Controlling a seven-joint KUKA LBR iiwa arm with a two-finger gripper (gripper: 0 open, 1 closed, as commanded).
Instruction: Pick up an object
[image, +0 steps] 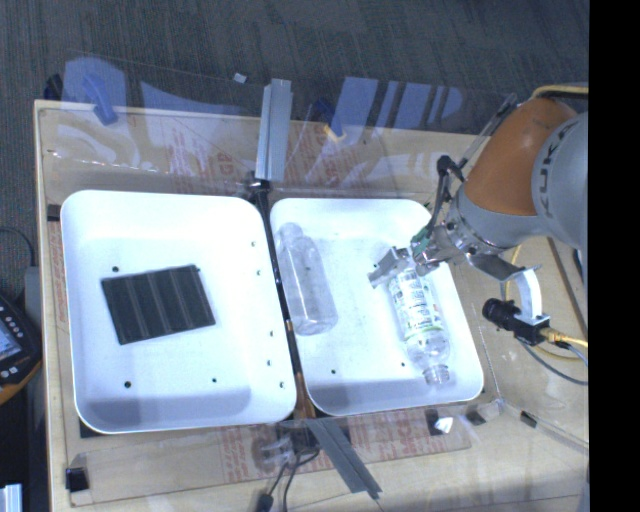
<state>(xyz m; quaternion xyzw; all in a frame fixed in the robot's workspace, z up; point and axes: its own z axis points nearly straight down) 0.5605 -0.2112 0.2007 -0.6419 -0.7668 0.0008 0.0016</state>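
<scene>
Gripper (395, 265) sat low in right bin (350, 395), near its far right corner, directly atop upper end of labelled bottle (420, 322). Finger state: couldn't tell. Clear bottle (305, 278) along bin's left wall.

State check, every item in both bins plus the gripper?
Labelled plastic bottle: lying on its side, right bin, cap toward the front rim.
Clear bottle without label: lying on its side, right bin, along the left wall.
Dark ribbed panel: lying flat, left bin.
Gripper: low over the labelled bottle's upper end; grasp unclear.
</scene>
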